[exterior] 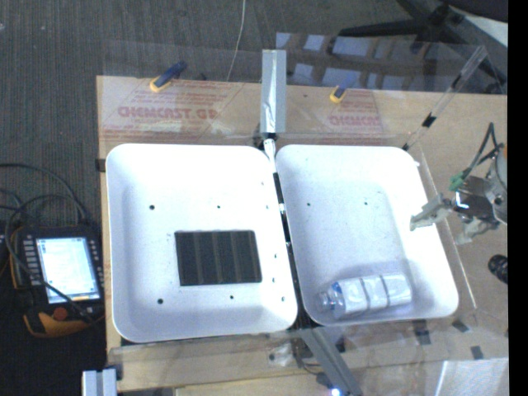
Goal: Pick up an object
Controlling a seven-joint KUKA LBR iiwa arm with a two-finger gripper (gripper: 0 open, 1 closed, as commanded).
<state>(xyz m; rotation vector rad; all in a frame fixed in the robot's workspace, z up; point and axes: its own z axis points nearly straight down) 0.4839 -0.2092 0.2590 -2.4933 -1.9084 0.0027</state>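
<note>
A clear plastic bottle (368,294) lies on its side near the front wall of the right bin (355,180). In the left bin (148,180) a flat black ridged pad (218,256) rests on the floor, front of centre. My gripper (446,219) hangs over the right bin's right rim, well back and to the right of the bottle. Its two fingers stand apart with nothing between them, so it is open.
A handheld controller with a lit screen (62,268) lies on the floor left of the bench. Two yellow-and-blue clamps (167,75) (338,94) sit at the bench's back edge. A grey post (273,97) rises behind the seam between the bins.
</note>
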